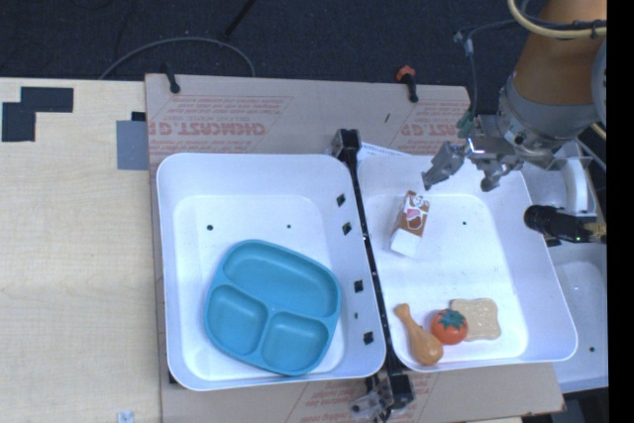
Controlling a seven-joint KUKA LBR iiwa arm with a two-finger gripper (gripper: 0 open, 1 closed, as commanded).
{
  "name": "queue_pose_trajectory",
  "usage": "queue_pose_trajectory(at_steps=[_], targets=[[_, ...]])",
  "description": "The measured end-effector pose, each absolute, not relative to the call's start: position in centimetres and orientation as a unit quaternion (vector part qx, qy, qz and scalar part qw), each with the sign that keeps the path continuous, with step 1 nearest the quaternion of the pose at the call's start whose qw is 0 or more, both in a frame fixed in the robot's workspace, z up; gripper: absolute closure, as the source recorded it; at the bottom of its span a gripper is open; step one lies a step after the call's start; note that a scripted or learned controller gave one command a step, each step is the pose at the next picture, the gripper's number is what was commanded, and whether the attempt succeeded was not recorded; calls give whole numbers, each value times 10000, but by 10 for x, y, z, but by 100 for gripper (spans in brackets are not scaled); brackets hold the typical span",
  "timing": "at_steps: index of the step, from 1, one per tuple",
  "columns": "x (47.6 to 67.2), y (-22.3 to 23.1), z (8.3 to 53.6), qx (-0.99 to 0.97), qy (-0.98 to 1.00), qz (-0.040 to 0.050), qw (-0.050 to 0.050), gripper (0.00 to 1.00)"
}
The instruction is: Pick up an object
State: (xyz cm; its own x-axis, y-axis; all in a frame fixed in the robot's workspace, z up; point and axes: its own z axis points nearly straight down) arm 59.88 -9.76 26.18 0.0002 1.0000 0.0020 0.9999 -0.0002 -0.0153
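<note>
Approach step: spread, empty end effector [464,170] poised above right white bin [525,243], next descending onto small brown-and-white carton [411,222].

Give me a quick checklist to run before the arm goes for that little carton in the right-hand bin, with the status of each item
1. Target in view: small carton lies in the right bin, nothing on top of it. Ok.
2. Room around the carton: bare bin floor on all sides; drumstick, tomato and toast sit apart from it, near the front edge. Ok.
3. Claw free: open, nothing between its fingers. Ok.
4. Claw lined up over the carton: it hangs over the bin's far edge, off to the carton's right. Not ok.
5. Claw height above the bin: cannot tell.
6. Blue divided plate out of the way: it lies in the left bin. Ok.
</note>
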Motion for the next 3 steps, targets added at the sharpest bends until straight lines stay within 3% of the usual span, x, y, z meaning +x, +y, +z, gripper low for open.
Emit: queue_pose_trajectory(at_steps=[1, 3], targets=[[601, -98, 268, -7067, -7075, 10, 15, 0], [598, -103, 180, -7073, -7069, 24, 30, 0]])
